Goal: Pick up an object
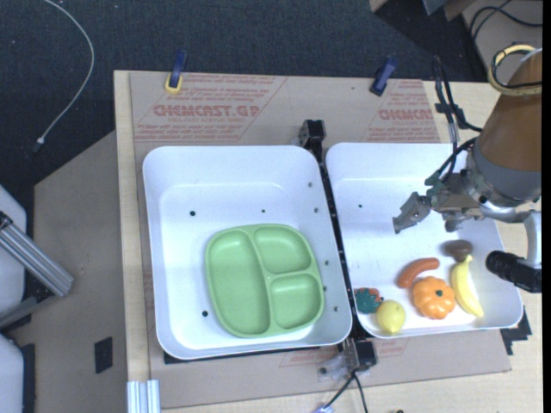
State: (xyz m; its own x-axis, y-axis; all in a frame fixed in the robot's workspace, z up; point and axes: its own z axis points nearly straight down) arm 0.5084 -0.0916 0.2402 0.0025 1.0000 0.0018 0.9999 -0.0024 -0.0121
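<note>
The right bin holds several toy foods along its near edge: an orange-red sausage, an orange pumpkin, a yellow banana, a yellow lemon, a small teal and red piece and a brown lump. My gripper hangs over the middle right of this bin, just behind the sausage and the brown lump. Its fingers are spread open with nothing between them.
In the left bin lies a green divided plate. A black clamp sits where the two bins meet at the back. The arm's orange band stands over the right bin's far right edge.
</note>
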